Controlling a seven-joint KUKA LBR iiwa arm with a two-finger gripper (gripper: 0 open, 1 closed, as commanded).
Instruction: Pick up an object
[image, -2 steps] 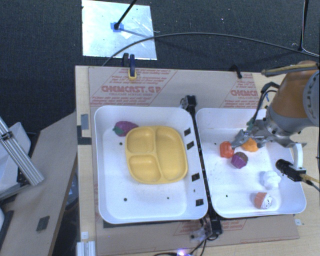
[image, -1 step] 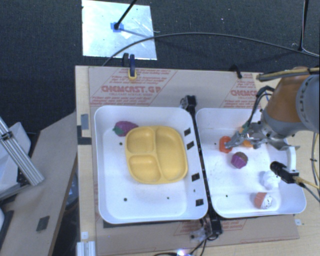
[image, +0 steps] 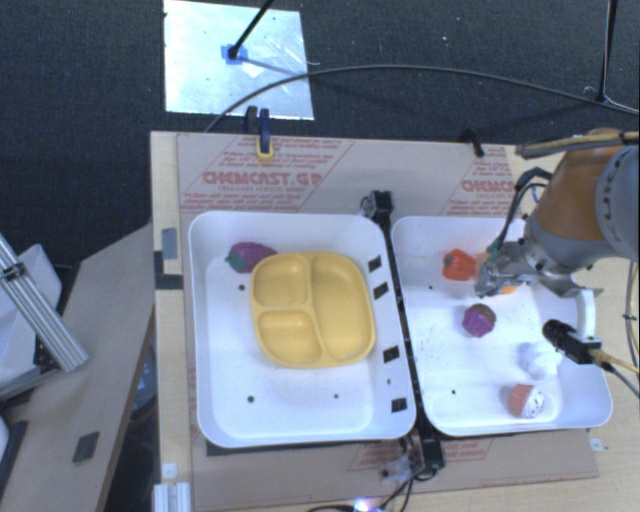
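Looks like the gripper (image: 492, 283) is lowering near the right bin's (image: 600, 405) back edge beside the orange toy (image: 458, 264), can't tell its jaws, next it needs to close on something.

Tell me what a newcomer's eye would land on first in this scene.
The yellow divided plate stands out at once, lying in the middle of the left bin with a purple toy vegetable at its upper left corner. Next comes the grey and orange arm reaching into the right bin, its tool down between an orange toy pepper and a purple toy.
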